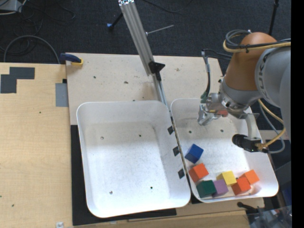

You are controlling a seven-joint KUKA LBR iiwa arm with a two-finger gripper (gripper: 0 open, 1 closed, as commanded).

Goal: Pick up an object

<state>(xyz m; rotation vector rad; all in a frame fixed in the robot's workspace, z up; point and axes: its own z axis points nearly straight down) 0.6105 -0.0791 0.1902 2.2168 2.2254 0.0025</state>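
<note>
**Pale wooden surface on a dark carpeted floor**

The surface is a light plywood board speckled with small dark marks and holes. To its left lies a second wooden panel carrying grey rectangular patches and a darker stepped patch. A blue and yellow clamp grips the board's far left corner. Behind, the floor is dark carpet crossed by loose black cables. An aluminium rail leans up from the board's middle, topped by a checkered marker. Lighting is even and soft.
</note>
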